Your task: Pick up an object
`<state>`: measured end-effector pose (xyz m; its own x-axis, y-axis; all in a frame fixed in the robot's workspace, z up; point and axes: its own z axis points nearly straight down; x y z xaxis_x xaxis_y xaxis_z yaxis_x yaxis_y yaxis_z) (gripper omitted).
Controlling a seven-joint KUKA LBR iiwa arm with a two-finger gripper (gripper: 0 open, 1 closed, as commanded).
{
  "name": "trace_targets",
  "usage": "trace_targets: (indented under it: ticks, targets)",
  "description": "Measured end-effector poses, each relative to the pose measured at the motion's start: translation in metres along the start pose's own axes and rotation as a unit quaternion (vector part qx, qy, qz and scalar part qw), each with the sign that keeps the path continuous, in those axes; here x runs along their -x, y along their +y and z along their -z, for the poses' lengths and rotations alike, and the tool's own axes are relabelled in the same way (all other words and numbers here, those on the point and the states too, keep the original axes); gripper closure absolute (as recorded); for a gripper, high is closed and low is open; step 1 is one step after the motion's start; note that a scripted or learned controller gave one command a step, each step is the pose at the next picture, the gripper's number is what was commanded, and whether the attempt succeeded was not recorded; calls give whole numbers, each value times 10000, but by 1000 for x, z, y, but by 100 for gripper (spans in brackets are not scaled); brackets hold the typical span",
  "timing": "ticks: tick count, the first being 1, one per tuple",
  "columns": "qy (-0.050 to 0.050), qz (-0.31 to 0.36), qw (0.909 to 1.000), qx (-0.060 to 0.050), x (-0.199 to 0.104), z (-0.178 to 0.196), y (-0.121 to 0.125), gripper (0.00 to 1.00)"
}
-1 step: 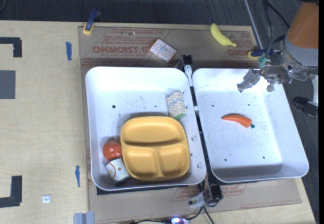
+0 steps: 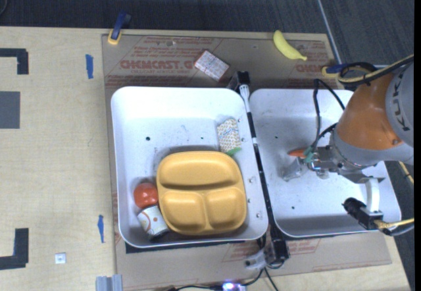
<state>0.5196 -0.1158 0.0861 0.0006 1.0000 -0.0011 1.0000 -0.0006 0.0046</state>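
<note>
1. The gripper [image 2: 294, 166] hangs low in the right bin [image 2: 289, 220], near its middle, with the fingers pointing toward the left bin; whether they are spread or pressed together cannot be told, since they show as a small grey blur.
2. A small orange object [image 2: 298, 152] lies just beside the fingers, on the side toward the worktop's far edge; contact between the two cannot be made out, and nothing is plainly seen between the fingers.
3. The arm [image 2: 371, 122], grey with its orange band, reaches in over the right bin from the worktop's right edge, with black cables looping above it.
4. The left bin [image 2: 131, 151] holds a yellow divided tray [image 2: 200, 191] toward its near side.
5. Touching the tray's left side are a red-orange ball [image 2: 145, 194] and, nearer the bin's near-left corner, a small white and orange can [image 2: 152, 220] lying on its side.
6. A crumpled patterned packet [image 2: 229, 135] sits by the tray's far right corner, close to the wall shared by the bins.
7. Beyond the bins, toward the worktop's far edge, a small pale card [image 2: 211, 64] and a yellow banana [image 2: 288, 45] lie on the brown cardboard [image 2: 158, 62].
</note>
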Motion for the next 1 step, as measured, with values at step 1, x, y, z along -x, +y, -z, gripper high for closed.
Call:
trace_targets:
  ticks: [1]
  targets:
    - [7,2,10000,-6,-23,0,-25,0]
